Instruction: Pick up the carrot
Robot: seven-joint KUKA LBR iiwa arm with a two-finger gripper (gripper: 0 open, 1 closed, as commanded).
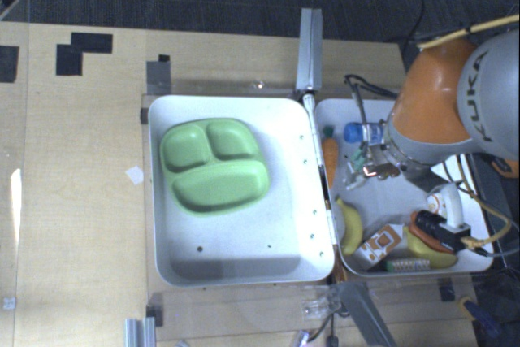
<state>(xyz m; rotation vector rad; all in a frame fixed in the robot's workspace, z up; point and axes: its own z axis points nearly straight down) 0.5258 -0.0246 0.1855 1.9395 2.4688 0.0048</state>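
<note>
The tool hung low over the right bin, near its left half; whether it was wide or narrow could not be told. The carrot lay just left of the tool, against that bin's left wall, its long axis running along the wall, away from the camera. A banana lay on the near side of the carrot. The left bin held a green tray.

The gripper hangs low in the right bin. The carrot lies just left of it by the bin wall, a banana below it.
</note>
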